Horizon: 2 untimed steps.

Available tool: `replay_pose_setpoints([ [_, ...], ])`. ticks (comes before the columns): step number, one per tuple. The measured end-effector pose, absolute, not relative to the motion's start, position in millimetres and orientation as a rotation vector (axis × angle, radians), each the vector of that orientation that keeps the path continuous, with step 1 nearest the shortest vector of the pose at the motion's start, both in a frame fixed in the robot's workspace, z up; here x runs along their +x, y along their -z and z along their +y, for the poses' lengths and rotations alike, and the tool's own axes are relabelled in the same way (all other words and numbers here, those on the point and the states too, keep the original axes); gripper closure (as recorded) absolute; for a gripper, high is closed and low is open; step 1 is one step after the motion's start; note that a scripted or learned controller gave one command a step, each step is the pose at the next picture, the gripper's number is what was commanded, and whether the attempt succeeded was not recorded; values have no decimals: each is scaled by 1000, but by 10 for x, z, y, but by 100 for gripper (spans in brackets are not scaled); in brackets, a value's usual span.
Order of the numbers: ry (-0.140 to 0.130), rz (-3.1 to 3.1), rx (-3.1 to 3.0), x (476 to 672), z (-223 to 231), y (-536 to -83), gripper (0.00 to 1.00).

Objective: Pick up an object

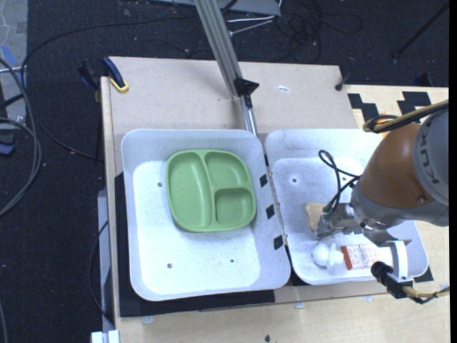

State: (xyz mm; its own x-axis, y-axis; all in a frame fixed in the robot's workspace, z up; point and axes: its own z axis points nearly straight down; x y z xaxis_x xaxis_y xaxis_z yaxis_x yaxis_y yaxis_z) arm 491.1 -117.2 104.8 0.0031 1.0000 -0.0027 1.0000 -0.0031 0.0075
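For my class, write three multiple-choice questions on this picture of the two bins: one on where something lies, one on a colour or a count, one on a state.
1. Where does the green tray lie?
A. In the left bin
B. In the right bin
C. On the floor

2. How many compartments does the tray have?
A. Two
B. Three
C. Five

3. How does the tray sit?
A. Upside down
B. Standing on its edge
C. Flat, open side up

Answers:
1 A: the tray rests on the floor of the left bin, away from the arm.
2 B: one long section and two smaller ones show.
3 C: its hollow sections face the camera.
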Motion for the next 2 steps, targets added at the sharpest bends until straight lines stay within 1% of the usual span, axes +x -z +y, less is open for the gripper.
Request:
replay_pose_setpoints([
  [1, -3, 2222, 2217, 4844, -1124, -1599, 100],
  [2, -4, 2221, 2215, 4936, -1143, -2061, 100],
])
